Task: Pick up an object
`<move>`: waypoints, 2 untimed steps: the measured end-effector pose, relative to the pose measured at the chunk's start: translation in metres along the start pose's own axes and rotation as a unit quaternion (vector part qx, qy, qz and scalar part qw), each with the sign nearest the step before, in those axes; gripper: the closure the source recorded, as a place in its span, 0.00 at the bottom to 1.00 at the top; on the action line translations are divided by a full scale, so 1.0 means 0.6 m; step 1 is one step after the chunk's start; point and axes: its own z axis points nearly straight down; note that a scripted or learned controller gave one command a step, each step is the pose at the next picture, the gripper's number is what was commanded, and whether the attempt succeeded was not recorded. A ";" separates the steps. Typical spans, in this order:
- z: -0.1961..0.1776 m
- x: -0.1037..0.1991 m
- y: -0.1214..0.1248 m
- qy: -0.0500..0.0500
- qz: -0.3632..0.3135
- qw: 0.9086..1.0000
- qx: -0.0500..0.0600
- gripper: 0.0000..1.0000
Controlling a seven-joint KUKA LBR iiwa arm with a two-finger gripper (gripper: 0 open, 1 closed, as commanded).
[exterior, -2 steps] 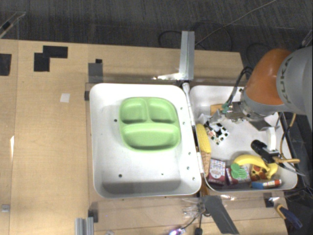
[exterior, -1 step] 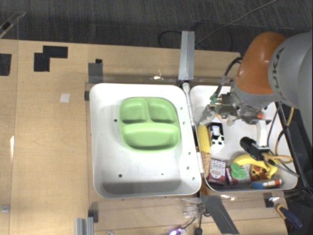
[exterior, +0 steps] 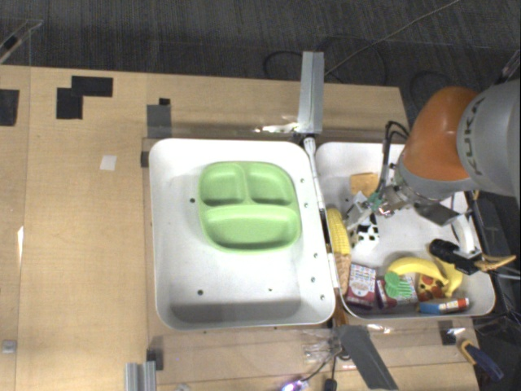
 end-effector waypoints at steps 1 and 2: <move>0.031 -0.085 0.076 0.017 -0.118 0.993 0.027 0.00; 0.025 -0.031 -0.050 0.002 -0.047 0.999 -0.003 0.00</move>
